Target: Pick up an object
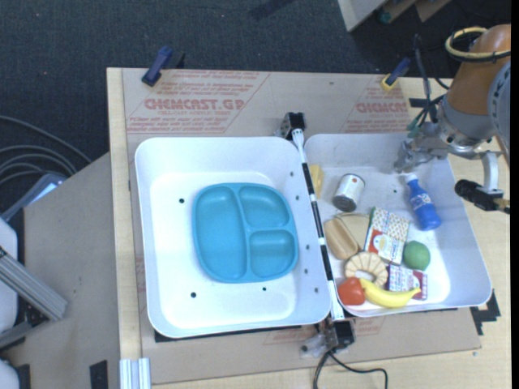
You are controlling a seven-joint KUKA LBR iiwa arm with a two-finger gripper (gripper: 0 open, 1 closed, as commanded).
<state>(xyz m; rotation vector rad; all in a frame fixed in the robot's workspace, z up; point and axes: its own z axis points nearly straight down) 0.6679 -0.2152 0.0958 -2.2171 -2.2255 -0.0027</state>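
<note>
Looking down on the bench, I see the left shallow white plastic bin (162, 241) carrying a smooth light-blue plastic tray with three compartments (245, 232), lying flat near its middle. The right shallow white bin (462, 258) holds the loose items: a small metal can with a white label (349, 192) tipped on its side, a blue plastic bottle with a white cap (421, 203) lying flat, a glossy printed carton (387, 235), a round green lime-like fruit (416, 254), a tan bread-roll shape (341, 235), a curved yellow banana (385, 293) and a red rounded piece (350, 292) just beside it. The grey metal two-finger gripper (409, 156) sits over the far right part of that bin, below the arm's orange band. I cannot tell how its pincer is set. The blue bottle lies just in front of the gripper, close to it; the can is further left, well apart from the fruit cluster.
</note>
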